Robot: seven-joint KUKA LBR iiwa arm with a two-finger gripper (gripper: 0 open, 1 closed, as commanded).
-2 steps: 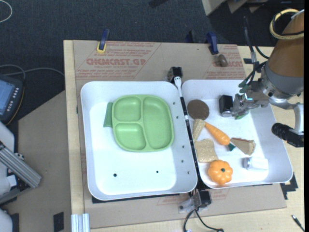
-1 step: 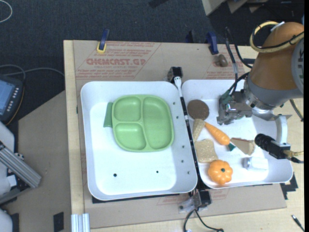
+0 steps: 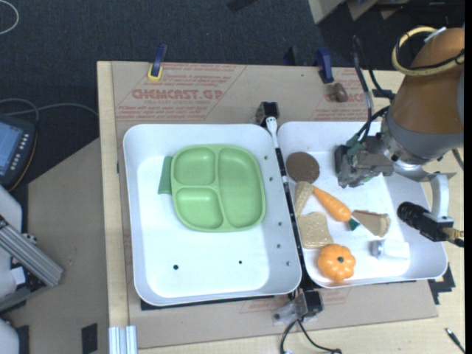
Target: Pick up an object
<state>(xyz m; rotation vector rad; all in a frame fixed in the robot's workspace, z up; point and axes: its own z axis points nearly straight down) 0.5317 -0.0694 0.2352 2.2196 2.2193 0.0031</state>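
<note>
**Currently: Pincer Positioned Above Right Bin**

The pincer (image 3: 359,169) hovered over the right bin (image 3: 424,268), near the brown disc (image 3: 302,167); its opening could not be determined. For a sound grasp, it should descend squarely over the carrot (image 3: 332,203) and close across the narrow width. The carrot was orange, tapered, lying diagonally mid-bin, touching the bread slice (image 3: 316,229).

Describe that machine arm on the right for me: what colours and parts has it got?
The arm is a thick, rounded grey body with a broad orange band above the wrist. Black cables and a pale yellowish looped cable run along it. At its tip sits a small, dark grey metal claw.
</note>
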